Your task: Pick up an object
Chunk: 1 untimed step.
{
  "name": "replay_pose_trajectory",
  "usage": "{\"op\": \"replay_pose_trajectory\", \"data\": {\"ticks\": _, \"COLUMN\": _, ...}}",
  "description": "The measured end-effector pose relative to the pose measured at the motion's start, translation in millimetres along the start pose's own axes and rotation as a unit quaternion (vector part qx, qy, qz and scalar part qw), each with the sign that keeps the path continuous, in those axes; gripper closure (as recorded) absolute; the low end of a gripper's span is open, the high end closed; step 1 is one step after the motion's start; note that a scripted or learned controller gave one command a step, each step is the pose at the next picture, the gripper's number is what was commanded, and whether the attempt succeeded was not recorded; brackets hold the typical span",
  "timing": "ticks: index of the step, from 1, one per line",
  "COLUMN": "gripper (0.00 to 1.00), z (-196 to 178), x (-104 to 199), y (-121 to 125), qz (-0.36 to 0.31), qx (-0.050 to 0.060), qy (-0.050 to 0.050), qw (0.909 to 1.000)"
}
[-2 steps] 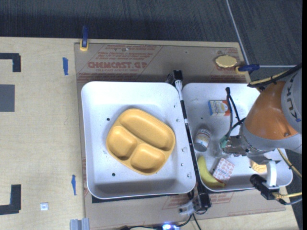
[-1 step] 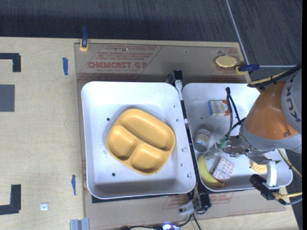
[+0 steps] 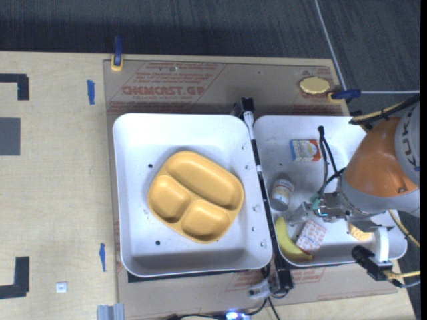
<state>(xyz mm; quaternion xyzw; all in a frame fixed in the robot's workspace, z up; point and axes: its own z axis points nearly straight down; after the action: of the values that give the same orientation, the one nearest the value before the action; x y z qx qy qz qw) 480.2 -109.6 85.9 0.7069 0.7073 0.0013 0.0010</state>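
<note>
Down in the right bin [image 3: 333, 127], my gripper [image 3: 319, 209] sits low over the near half, wrist and orange band [image 3: 377, 165] coming in from the right. I cannot tell how it is set, nor whether it has hold of anything; it is too small and too crowded by cables to read.

Just near and left of my gripper lies a small red-and-white patterned packet [image 3: 310, 236], tilted, with its long axis slanting from near-left to far-right. It rests against a banana [image 3: 287, 241], which curves along the bin's left wall; its long axis goes from far to near, then bends right along the near wall. Whether my gripper touches the packet I cannot say.

Farther in, beside the left wall, a small pale cylinder-like container [image 3: 281, 192] lies on its side, its axis slanting from near-left to far-right. Toward the far side of the same bin lies a little white carton with blue and orange print [image 3: 305, 150], lying flat and roughly square to the bin. A small orange-and-white thing [image 3: 360, 232] peeks out under my arm near the right wall; I cannot make out what it is.

Over on the left, the left bin [image 3: 133, 179] holds one thing: a yellow three-part tray [image 3: 195, 195], turned diagonally, its long axis going from near-left to far-right.
</note>
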Motion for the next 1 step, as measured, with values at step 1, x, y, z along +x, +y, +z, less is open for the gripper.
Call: {"op": "replay_pose_trajectory", "data": {"ticks": 1, "gripper": 1.0, "z": -10.8, "x": -1.1, "y": 1.7, "qz": 0.001, "qx": -0.003, "qy": -0.002, "qw": 1.0}}
